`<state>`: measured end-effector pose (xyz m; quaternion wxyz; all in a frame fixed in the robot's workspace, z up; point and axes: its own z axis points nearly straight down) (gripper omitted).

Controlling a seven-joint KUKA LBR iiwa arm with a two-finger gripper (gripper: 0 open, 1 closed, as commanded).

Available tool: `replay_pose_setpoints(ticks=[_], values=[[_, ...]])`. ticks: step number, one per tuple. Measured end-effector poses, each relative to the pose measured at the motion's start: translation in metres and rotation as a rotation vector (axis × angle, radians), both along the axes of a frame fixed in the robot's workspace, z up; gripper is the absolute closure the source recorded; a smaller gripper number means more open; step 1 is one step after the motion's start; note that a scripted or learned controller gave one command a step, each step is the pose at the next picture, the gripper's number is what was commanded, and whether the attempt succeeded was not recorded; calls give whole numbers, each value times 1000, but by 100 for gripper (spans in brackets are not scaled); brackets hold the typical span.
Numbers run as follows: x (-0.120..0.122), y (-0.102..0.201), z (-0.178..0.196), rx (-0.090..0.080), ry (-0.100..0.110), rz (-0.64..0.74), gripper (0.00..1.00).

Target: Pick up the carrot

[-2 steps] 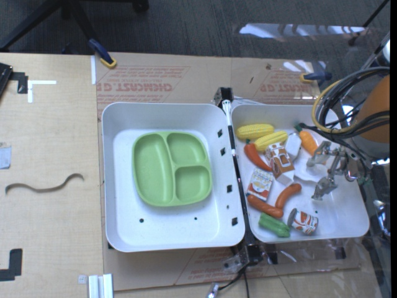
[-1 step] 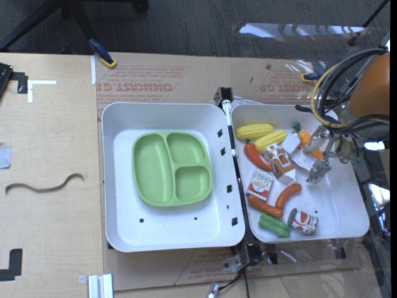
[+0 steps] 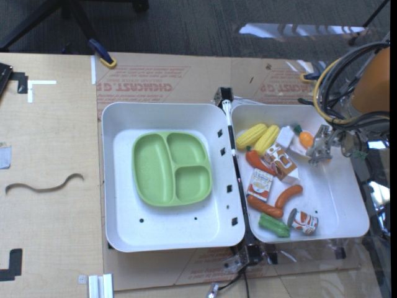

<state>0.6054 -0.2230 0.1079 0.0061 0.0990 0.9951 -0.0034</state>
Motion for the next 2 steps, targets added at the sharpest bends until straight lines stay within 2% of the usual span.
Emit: replay_pose_setpoints(ticks=[1,2], values=[[-48,18,-8,-4,-4,442,100],[-27,57,51,3,6,514,100]])
